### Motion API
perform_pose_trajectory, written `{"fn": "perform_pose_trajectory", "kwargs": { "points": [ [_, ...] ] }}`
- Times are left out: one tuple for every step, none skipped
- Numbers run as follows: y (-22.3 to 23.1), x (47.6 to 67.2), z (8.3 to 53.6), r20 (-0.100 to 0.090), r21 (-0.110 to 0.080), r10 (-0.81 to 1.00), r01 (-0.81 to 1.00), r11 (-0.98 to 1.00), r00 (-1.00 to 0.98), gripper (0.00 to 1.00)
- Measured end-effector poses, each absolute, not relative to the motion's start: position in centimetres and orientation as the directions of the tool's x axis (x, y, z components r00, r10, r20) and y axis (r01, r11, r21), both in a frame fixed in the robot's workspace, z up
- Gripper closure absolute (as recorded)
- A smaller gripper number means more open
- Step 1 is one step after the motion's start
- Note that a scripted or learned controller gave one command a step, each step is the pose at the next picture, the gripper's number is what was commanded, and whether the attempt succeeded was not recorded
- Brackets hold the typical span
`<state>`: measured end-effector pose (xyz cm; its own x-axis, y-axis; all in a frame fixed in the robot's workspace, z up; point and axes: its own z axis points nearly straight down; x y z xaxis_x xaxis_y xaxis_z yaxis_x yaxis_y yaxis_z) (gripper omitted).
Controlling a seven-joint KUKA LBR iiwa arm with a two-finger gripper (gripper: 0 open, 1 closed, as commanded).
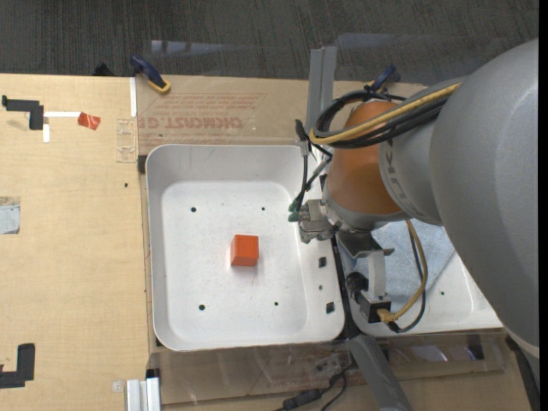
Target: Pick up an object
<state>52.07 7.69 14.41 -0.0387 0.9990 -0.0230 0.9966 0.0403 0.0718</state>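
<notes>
**A:** Start at the jaws. Wide or narrow?

**B:** I cannot tell. The arm (402,174) comes in from the right, and its grey bulk and orange band cover the end of the wrist. The jaws hang somewhere under that, over the wall the two bins share.

**A:** Is anything between them?

**B:** Nothing that I can see held there.

**A:** Where is the thing to pick up?

**B:** An orange-red cube (245,251) sits on the floor of the left bin (156,247), close to the middle. It lies to the view's left of the wrist and apart from it, with bare white floor between the two. It touches neither the arm nor any wall of the bin.

**A:** What is around the cube?

**B:** A few small dark dots on the bin floor, spread out around it.

**A:** And beyond that?

**B:** The arm covers much of the right bin (467,302). Both bins rest on a pale wooden tabletop (68,255). A sheet of cardboard (214,114) lies behind the left bin, with a blue and yellow clamp (150,73) at its far left corner. A small red piece (88,121) lies on the tabletop well off to the left.
</notes>
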Motion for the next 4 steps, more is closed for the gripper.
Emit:
{"fn": "perform_pose_trajectory", "kwargs": {
  "points": [
    [7.8, 52.0, 14.3, -0.028, 0.073, 0.997, 0.995, 0.072, -0.070, 1.00],
    [7.8, 52.4, 14.3, -0.038, 0.086, 0.989, 0.985, 0.148, -0.145, 1.00],
    [8.3, 51.4, 19.0, -0.002, -0.004, 0.977, 0.977, 0.213, -0.213, 1.00],
    [13.5, 49.1, 8.9, -0.001, -0.005, 0.974, 0.974, 0.226, -0.226, 1.00]
  ]
}}
